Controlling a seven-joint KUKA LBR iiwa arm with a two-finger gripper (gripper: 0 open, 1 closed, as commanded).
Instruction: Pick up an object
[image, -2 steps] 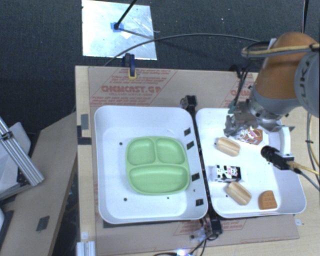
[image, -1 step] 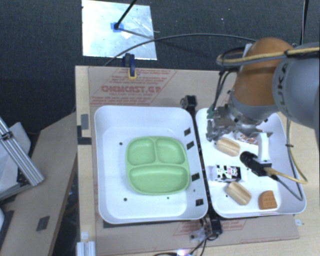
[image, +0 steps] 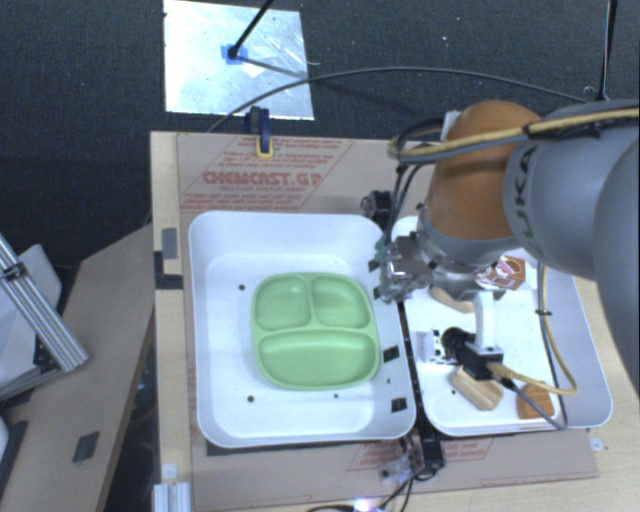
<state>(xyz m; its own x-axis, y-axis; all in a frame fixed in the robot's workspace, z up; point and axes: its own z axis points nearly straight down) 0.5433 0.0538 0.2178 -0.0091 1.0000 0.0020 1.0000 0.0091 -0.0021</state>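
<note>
While the gripper (image: 400, 272) is hovering ctr-right, open/closed state cannot be told, 1 green plate (image: 315, 330) is lying in the left bin (image: 215, 300); 1 wooden block (image: 476, 390) is lying lower right, in the right bin (image: 585, 390).

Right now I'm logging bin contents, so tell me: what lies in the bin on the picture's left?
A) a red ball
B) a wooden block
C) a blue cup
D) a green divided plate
D: the green divided plate lies flat on the floor of the left-hand bin, its three compartments facing up.
</note>
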